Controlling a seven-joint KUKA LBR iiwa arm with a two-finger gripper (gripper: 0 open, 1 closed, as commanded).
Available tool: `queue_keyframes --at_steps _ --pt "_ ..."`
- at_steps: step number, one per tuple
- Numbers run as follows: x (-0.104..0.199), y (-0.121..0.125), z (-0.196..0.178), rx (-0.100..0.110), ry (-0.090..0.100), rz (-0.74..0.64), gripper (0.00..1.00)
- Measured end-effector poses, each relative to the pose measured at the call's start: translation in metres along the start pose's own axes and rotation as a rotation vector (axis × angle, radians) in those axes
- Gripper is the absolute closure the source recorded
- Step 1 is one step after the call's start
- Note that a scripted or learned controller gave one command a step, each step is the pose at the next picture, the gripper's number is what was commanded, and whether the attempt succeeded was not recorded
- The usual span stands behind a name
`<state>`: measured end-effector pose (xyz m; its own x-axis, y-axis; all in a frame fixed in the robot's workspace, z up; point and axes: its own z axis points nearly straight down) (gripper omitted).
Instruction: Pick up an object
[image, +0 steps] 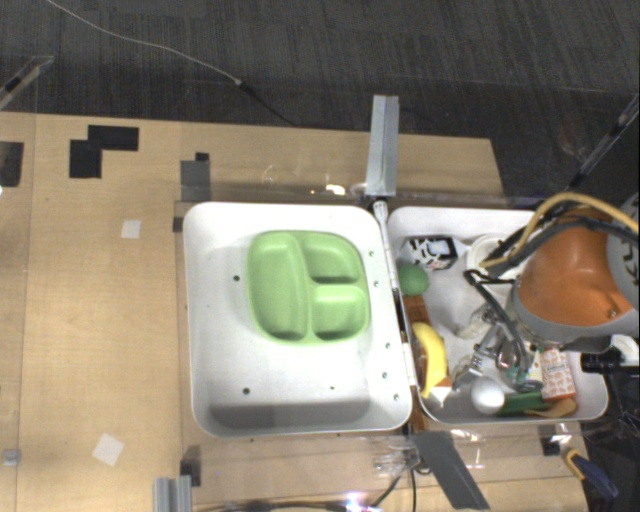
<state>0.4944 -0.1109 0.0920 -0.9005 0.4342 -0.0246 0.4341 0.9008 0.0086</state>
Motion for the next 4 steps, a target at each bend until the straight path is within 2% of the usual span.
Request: queue_keyframes --at_steps 2,3,4 --pt "0.0022 0.0038 -0.0001 0.003 -0.001 -0.07 0.0" --pt "0.005 0.0082 -0.0004 0.008 -0.003 -0.023 0.0" --pt "0.0031 0.0063 -0.0004 0.002 -0.002 -0.383 0.0"
